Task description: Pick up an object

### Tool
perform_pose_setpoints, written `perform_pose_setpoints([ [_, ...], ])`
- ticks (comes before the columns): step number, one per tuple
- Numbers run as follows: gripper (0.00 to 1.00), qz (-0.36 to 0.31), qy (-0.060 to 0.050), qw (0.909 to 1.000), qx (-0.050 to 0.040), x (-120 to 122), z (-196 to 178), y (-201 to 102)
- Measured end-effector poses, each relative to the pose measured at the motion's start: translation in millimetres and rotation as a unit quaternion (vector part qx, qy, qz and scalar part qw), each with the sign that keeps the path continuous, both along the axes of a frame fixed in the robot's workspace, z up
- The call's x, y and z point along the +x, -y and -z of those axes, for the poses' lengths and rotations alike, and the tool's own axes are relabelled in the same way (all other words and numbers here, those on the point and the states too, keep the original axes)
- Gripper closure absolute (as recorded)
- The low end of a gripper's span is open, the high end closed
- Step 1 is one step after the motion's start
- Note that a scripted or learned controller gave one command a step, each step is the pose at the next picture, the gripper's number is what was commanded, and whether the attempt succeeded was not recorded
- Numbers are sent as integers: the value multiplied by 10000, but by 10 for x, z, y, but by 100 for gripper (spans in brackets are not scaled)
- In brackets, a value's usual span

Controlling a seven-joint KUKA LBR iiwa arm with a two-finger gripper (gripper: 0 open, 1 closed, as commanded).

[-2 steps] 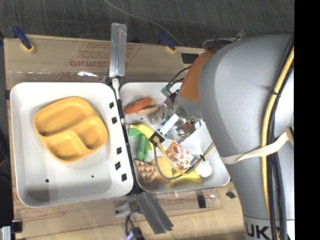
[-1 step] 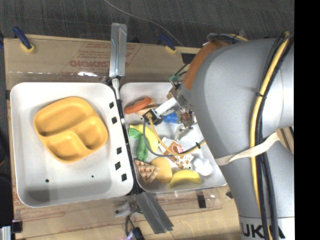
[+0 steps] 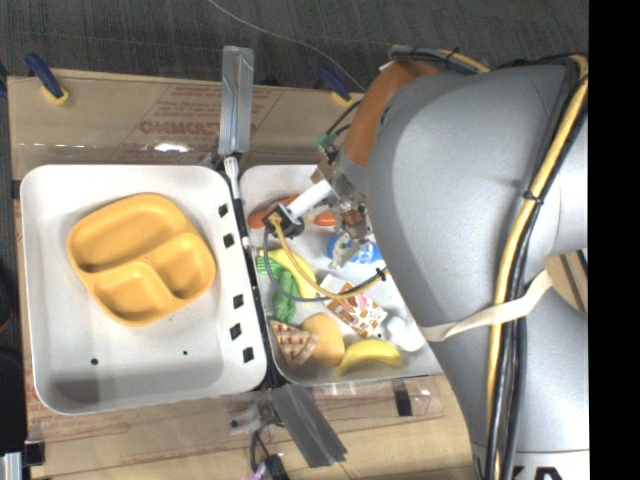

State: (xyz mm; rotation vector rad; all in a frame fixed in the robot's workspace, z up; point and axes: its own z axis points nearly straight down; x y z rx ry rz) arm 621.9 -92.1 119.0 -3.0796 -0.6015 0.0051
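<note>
Bench, two white bins (image 3: 40, 368), one yellow tray (image 3: 140, 256), one banana (image 3: 372, 356), claw (image 3: 350, 223) grip unclear

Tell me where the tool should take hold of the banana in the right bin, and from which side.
Grip the banana across its middle, coming straight down. It lies flat near the right bin's front wall, its curved length running left-right, so closing across the narrow width looks safest. A yellowish round piece crowds its left end.

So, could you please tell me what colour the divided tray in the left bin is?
The divided tray is yellow-orange, seen clearly in the camera view.
</note>
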Motion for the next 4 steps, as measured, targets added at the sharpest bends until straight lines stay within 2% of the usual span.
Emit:
perform_pose_setpoints([
  [1,0,-1203,39,9927,-12,-138,-2069,460],
  [2,0,-1014,-45,9948,10,-614,-161,78],
  [3,0,686,-24,9976,-12,-78,304,146],
  [4,100,647,-60,9979,-2,-92,225,130],
])
